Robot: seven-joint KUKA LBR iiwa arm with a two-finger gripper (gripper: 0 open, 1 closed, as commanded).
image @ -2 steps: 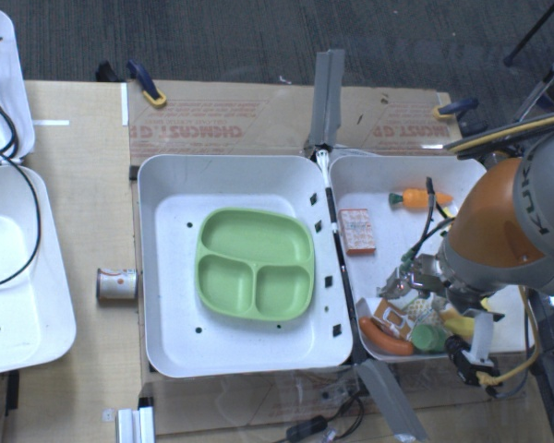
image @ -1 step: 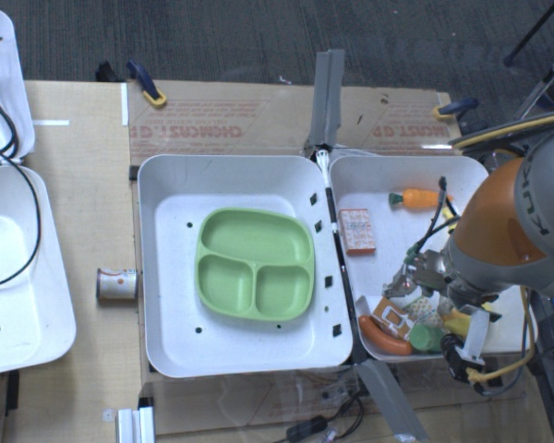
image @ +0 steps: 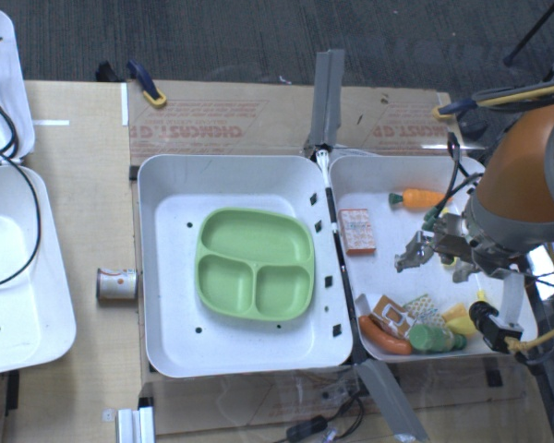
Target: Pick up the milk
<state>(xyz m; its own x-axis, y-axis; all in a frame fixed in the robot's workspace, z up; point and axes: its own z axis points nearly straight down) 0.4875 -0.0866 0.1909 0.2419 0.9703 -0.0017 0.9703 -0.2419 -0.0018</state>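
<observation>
A: Bins?

B: Left shallow white plastic bin (image: pixel 162 247) holds one pale green three-compartment plastic plate (image: pixel 255 264), lying flat near the middle. All three compartments are bare.

A: Right one?

B: Right shallow white plastic bin (image: pixel 374 175) is busier. An orange toy carrot with a green top (image: pixel 417 198) lies near the far wall. Clustered along the near wall are an orange-and-white printed box (image: pixel 394 314), a reddish-orange toy sausage (image: pixel 384 336), a round dark green piece (image: pixel 431 339) and a yellow piece (image: pixel 460 318). These sit touching or just beside one another.

A: Milk?

B: I read it as the small pinkish-red rectangular carton (image: pixel 356 230). It lies flat in the right bin, close to the left wall by the divider and apart from the other toys. The top face is speckled pale, with a darker red band at the far end. I can't make out any print.

A: Gripper?

B: The grey two-finger gripper (image: pixel 432 264) hangs over the middle of the right bin, right of the carton and not touching it. Fingers look spread apart with nothing between them.
</observation>
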